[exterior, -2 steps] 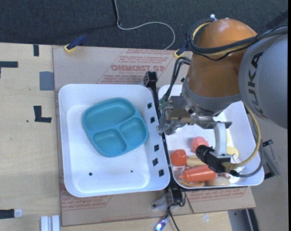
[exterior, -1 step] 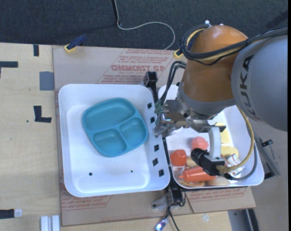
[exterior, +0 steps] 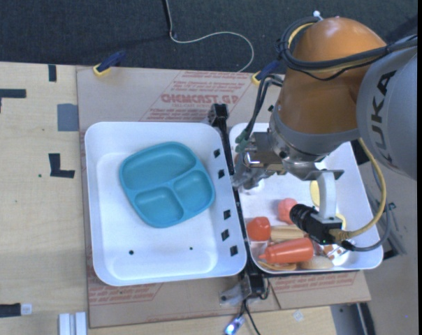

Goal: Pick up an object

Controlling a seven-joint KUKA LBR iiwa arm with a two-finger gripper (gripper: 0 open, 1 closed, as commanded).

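Two white bins are seen side by side on the bench: the left bin [exterior: 103, 187] carries a blue divided plate [exterior: 167, 183], and the right bin [exterior: 356, 166] carries the pickable things, gathered at its near end. Among them an orange-red cylinder [exterior: 258, 227], a small pink ball [exterior: 287, 206], a red sausage-like piece [exterior: 288, 250] and a tan stick [exterior: 286, 234] can be made out, lying close together and partly touching; a yellow piece is glimpsed further right but cannot be named. The gripper [exterior: 247, 167] is lowered over the far left part of the right bin, just beside the divider between the bins and apart from the cluster. Whether the claw is open or closed cannot be told, since it is masked by the wrist body and blur. Nothing is seen lifted or carried, so the task is judged not yet done: an object remains to be reached, closed upon and raised
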